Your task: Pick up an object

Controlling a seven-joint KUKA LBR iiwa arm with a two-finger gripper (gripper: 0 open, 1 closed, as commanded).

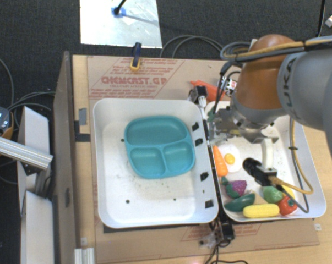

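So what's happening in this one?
The arm reaches in from the right, over the right bin, which holds toy food: a carrot, a fried egg, corn and more. The left bin holds a teal divided plate. No object is visibly grasped yet.

We see our big grey arm (pixel 314 87) come in from the right. Its orange band (pixel 259 76) sits above the wrist. It bends down low, and the end effector (pixel 223 126) points at the desk below.
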